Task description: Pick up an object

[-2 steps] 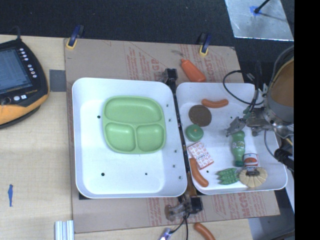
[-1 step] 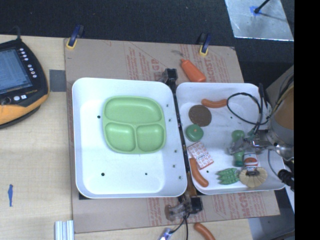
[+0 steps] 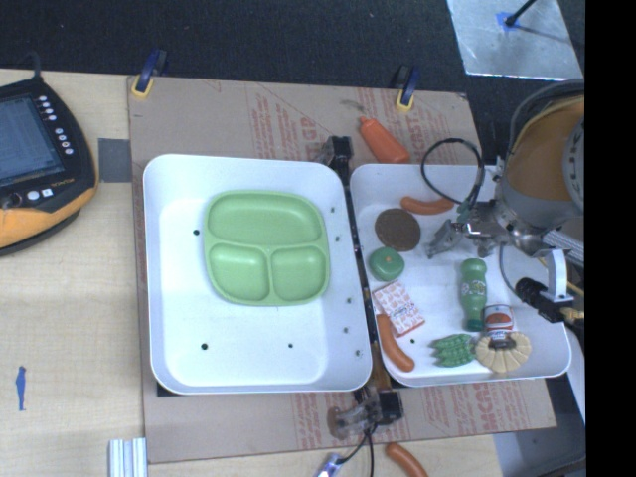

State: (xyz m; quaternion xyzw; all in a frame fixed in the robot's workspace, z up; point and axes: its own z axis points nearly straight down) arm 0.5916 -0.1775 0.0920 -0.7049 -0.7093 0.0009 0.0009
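My gripper (image 3: 445,249) hangs over the upper middle of the right bin (image 3: 556,366), open, with nothing between its fingers. It sits just right of a brown round patty (image 3: 398,229) and below an orange sausage (image 3: 427,205). A green bottle (image 3: 473,288) with a red-labelled end lies just below and to the right of the fingertips. Further left are a green ball-like piece (image 3: 387,263), a red and white packet (image 3: 398,307) and another orange sausage (image 3: 395,345). A green pea pod (image 3: 452,349) and a tan ridged biscuit (image 3: 504,352) lie along the front wall.
The left bin (image 3: 169,296) holds a green divided plate (image 3: 266,245). An orange carrot (image 3: 383,140) lies outside behind the bins and a sausage (image 3: 402,457) in front. A black cable (image 3: 447,162) loops above the gripper. A teach pendant (image 3: 35,162) rests far left.
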